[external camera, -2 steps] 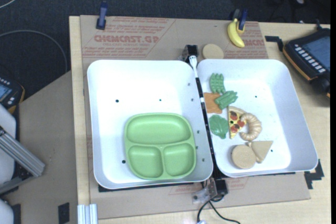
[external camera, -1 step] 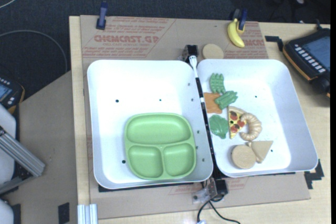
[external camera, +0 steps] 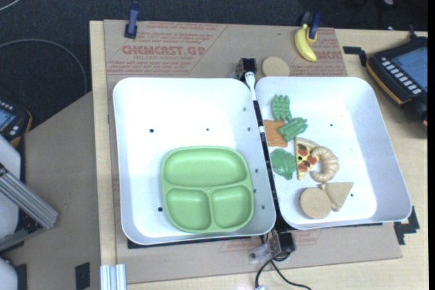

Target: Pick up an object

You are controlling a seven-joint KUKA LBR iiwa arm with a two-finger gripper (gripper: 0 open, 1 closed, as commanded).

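The main risk is a missed or double grasp: the small plastic toy foods (external camera: 302, 156) lie crowded, many touching, along the left side of the right shallow white bin (external camera: 370, 119), close to its wall. The left shallow white bin (external camera: 136, 112) holds a pale green, three-compartment plastic tray (external camera: 206, 187). How the jaws stand, I cannot tell.

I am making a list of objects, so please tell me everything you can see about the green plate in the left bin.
The green plate is pale green and looks like matte plastic, a rounded square with three sections: one wide at the far side, two smaller at the near side. It lies flat, right side up, in the near part of the left bin. Its sections hold nothing, and only the bin floor touches it.
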